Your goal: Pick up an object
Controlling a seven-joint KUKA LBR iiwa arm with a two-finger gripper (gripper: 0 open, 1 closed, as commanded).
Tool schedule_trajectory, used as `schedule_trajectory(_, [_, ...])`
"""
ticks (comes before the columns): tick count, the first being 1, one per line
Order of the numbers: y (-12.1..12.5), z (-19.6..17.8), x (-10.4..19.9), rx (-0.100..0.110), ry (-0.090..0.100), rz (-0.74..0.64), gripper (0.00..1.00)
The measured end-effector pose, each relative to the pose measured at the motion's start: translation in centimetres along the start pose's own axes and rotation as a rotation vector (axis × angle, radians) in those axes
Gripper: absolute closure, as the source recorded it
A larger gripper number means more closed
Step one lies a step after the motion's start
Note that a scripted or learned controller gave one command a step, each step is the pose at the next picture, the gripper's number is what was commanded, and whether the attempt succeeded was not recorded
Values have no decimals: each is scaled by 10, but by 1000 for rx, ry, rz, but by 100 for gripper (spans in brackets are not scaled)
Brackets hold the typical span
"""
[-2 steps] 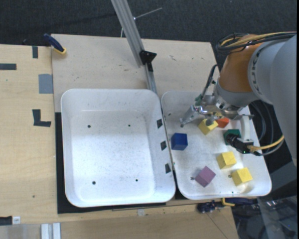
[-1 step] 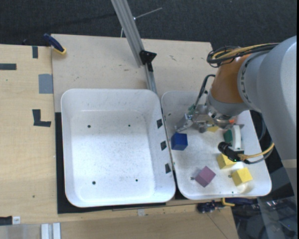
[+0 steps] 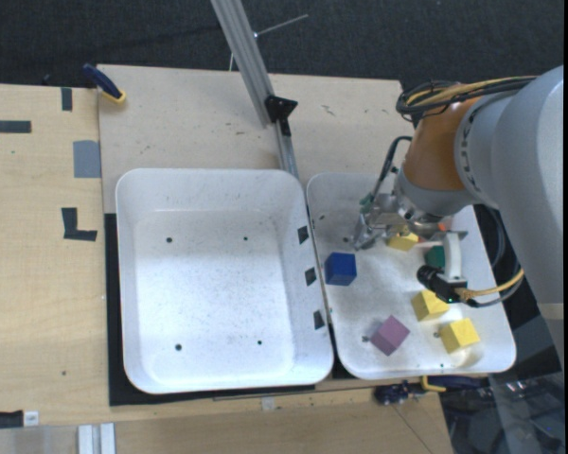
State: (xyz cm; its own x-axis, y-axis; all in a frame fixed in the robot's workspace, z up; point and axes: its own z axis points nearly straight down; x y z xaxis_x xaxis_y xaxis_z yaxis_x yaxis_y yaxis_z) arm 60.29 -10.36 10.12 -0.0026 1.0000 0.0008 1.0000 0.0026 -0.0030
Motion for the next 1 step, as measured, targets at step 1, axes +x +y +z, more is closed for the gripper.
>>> schedule_trajectory(1, [5, -45, -4, -6, -1, 2, 100])
